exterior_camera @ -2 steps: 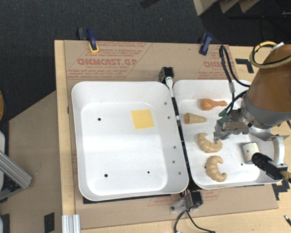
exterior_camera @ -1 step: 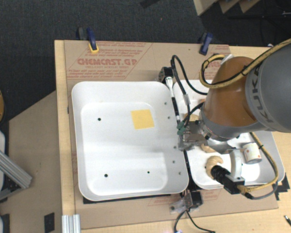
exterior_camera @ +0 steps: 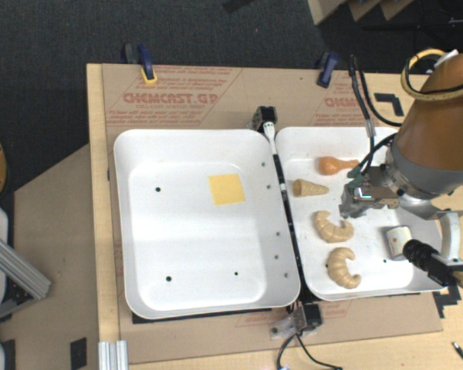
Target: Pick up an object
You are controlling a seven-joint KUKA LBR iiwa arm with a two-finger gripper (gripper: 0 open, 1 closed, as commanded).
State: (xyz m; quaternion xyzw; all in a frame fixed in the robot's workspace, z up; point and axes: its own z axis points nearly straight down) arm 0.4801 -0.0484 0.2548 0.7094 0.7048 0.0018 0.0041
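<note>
You were early in the job at this point, as far as I could judge: nothing had been lifted yet. The gripper [exterior_camera: 353,204] sat low in the right bin [exterior_camera: 386,141], just above the upper croissant [exterior_camera: 331,227]. Couldn't tell if the claw was spread or pinched; the wrist bulk covered too much and the tips were a blur. No item was visible between the tips, so I wouldn't call it a grab.

Likeliest target, imo, was that upper croissant, lying mid-bin, just left of and below the claw. Still to do: close on something, lift it clear of the bin, and show it hanging in the claw.

Count, right bin:
- 2 croissants: the upper one and a lower croissant [exterior_camera: 343,267] near the front edge.
- 1 cone [exterior_camera: 309,189], lying on its side near the bin's left wall.
- 1 orange drumstick-like piece [exterior_camera: 336,164] toward the back.
- 1 small white block [exterior_camera: 394,240] to the right of the croissants, partly behind arm hardware.

Left bin [exterior_camera: 139,149]: 1 yellow square [exterior_camera: 227,190], flat, roughly centre-back.

So 6 loose items total, 2 bins, 1 arm.
</note>
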